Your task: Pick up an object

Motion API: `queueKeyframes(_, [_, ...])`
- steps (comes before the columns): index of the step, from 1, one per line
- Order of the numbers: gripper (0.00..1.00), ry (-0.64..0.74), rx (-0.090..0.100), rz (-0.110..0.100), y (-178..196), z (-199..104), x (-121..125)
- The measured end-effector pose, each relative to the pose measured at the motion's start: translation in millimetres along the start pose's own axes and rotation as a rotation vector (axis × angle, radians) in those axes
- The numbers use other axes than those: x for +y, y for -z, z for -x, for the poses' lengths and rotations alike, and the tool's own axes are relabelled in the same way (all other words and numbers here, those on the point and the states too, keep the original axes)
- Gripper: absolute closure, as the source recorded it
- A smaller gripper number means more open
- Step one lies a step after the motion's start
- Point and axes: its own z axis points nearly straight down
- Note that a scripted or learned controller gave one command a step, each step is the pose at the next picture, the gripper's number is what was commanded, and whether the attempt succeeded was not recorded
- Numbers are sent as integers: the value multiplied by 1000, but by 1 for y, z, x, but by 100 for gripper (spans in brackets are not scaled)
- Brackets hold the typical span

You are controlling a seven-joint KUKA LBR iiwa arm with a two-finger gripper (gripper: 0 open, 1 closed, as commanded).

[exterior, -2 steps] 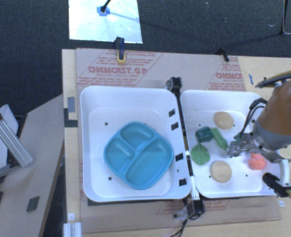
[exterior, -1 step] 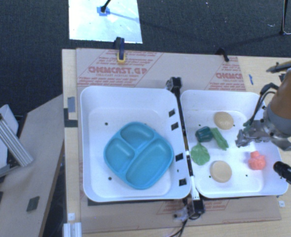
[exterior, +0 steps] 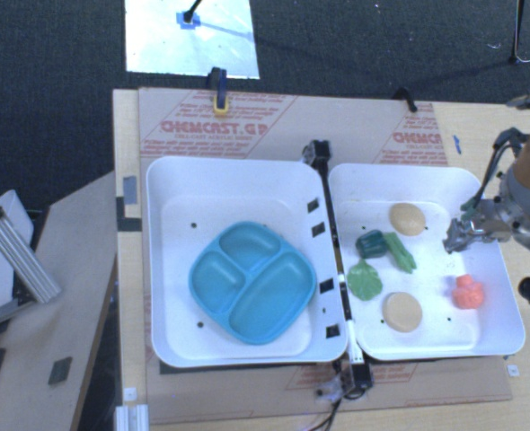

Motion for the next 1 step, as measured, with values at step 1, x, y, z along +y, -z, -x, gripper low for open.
queueKeyframes(1, [100, 6, 4, -3, 10, -60, 15])
